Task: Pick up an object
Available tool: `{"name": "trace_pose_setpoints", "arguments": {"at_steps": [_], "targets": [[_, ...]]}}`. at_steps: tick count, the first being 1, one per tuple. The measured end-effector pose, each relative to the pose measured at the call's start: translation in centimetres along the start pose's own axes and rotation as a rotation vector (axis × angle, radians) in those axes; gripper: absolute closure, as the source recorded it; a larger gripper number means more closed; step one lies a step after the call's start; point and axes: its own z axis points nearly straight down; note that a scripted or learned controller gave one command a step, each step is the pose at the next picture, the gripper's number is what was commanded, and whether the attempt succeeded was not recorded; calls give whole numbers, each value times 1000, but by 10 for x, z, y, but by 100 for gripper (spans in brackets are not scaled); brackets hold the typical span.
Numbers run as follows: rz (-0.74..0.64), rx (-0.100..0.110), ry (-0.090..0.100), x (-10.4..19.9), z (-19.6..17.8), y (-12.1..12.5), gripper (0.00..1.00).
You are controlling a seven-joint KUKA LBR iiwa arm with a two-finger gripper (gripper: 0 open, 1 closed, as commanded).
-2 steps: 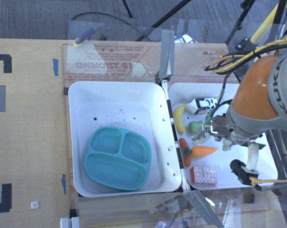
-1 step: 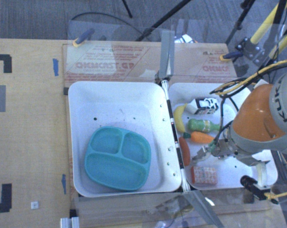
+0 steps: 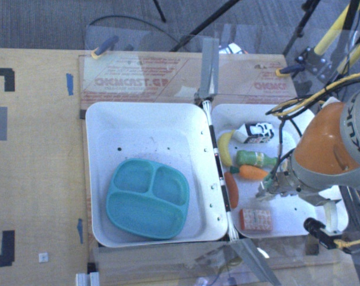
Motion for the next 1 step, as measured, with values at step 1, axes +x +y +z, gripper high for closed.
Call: {"name": "trace_pose_setpoints", "arguments": {"at_steps": [1], "targets": [[86,7,-2,23,-88,81,100]]}}
